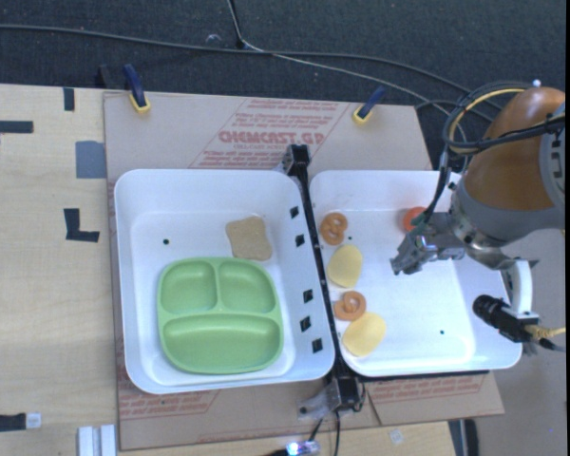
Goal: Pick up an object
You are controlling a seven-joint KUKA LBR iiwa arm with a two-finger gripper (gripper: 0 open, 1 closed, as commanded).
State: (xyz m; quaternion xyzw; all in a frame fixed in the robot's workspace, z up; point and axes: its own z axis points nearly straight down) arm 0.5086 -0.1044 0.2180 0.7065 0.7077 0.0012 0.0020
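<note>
The fingers of the gripper (406,259) are hanging over the right bin (456,354), their spacing impossible to tell, nothing visibly between them. It looks like the approach step; next, lowering onto the yellow chip (345,265) nearby.

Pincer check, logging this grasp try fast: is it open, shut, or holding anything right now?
Pincer: cannot be told; it hangs over the right bin, and nothing is seen in its grip.
</note>
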